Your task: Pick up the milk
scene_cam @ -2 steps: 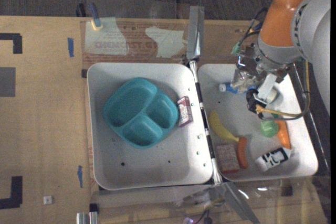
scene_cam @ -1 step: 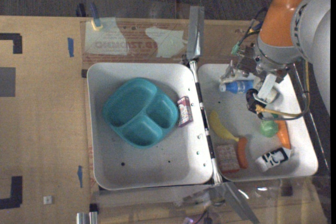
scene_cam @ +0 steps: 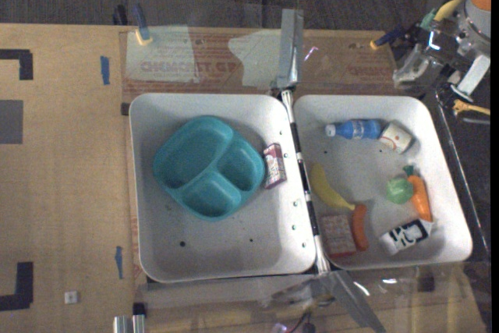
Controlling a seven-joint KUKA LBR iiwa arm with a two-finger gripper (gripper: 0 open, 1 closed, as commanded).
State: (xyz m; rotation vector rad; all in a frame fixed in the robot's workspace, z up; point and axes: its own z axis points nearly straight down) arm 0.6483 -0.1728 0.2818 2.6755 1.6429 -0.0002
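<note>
- The two-finger gripper is hanging beyond the far right corner of the right white bin, outside it; whether it is open or closed cannot be told.
- The black-and-white milk carton is lying in that bin's near right corner, well apart from the gripper.
- A blue plastic bottle, white cup, yellow banana and orange carrot are sharing that bin.
- The left white bin is holding a teal divided plate and a small pink packet.
</note>
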